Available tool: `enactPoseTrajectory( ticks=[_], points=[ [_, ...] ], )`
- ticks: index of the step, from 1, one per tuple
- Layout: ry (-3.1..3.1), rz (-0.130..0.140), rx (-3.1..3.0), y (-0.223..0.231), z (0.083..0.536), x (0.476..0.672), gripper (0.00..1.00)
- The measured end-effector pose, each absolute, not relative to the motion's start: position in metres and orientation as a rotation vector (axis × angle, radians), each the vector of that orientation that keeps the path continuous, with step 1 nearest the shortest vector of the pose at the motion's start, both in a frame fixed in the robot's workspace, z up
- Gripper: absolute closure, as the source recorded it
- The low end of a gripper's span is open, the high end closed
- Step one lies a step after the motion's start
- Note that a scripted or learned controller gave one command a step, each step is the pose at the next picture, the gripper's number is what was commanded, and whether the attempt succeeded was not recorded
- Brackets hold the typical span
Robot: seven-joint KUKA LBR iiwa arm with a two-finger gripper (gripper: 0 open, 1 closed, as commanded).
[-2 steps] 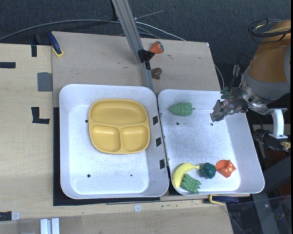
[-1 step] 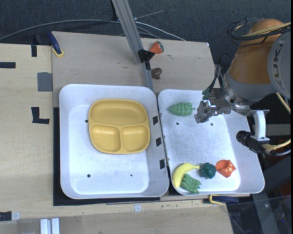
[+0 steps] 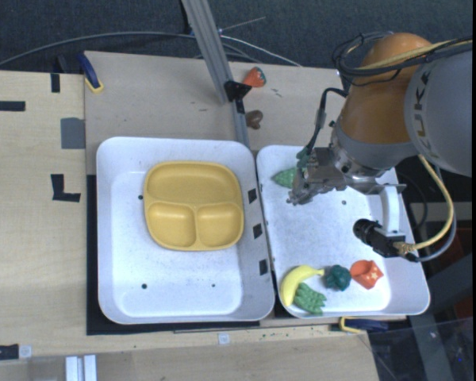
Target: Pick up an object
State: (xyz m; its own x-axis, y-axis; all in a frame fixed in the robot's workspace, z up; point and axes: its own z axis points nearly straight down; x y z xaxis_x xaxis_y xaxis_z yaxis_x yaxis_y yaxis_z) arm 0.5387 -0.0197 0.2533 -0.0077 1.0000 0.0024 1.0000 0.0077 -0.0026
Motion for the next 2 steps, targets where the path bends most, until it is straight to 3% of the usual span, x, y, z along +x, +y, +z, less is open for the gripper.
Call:
enactPoseTrajectory(
  ticks=[2],
  points=[
    [-2.227, 0.002, -2.211, 0.083, 0.237, 0.523, 1.00]
  ],
)
